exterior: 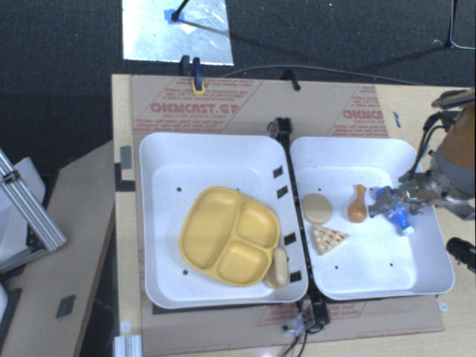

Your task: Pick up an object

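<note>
Table (245, 106) was seen carrying two shallow white bins side by side, apparently so that things could be lifted from one and set in the other.

Left bin (171, 162): a yellow divided tray (229, 235) was lying flat across most of the floor, with a small beige roll-like piece (279, 268) resting against its lower right corner, close to the bin wall.

Right bin (349, 155): three small items were grouped near the dividing wall — a round tan disc (317, 207), a wedge like a pizza slice (328, 238) just below it, and an orange drumstick-shaped piece (358, 204) just beside them to the right. These were judged the likeliest candidates for picking, the drumstick being nearest the jaws.

Arm (457, 155) was reaching in over the right rim. Gripper (388, 201) was low in the right bin, just beside the drumstick; blue parts were visible at its tip. Whether the jaws were open or closed could not be told, and nothing was seen held.

Obstructions: the three items were set close together, so a neighbour could be nudged. The right bin's wall was near the wrist.
</note>
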You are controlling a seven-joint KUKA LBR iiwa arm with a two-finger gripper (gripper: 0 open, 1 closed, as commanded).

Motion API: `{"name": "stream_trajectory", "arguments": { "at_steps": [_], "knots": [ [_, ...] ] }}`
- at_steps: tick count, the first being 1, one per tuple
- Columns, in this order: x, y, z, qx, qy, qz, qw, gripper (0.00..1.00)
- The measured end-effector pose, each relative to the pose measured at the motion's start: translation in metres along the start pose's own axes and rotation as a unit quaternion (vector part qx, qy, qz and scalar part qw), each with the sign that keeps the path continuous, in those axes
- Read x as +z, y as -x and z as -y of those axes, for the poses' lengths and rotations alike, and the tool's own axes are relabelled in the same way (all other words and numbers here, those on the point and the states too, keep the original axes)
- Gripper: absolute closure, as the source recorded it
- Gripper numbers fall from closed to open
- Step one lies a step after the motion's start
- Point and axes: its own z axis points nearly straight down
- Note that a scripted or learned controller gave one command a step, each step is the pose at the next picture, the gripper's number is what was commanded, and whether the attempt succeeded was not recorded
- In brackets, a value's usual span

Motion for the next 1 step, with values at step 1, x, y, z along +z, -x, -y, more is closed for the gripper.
{"name": "stream_trajectory", "arguments": {
  "at_steps": [1],
  "knots": [
    [0.042,-0.0011,0.0024,0.001,-0.001,0.0,1.0,0.0]
  ]
}}
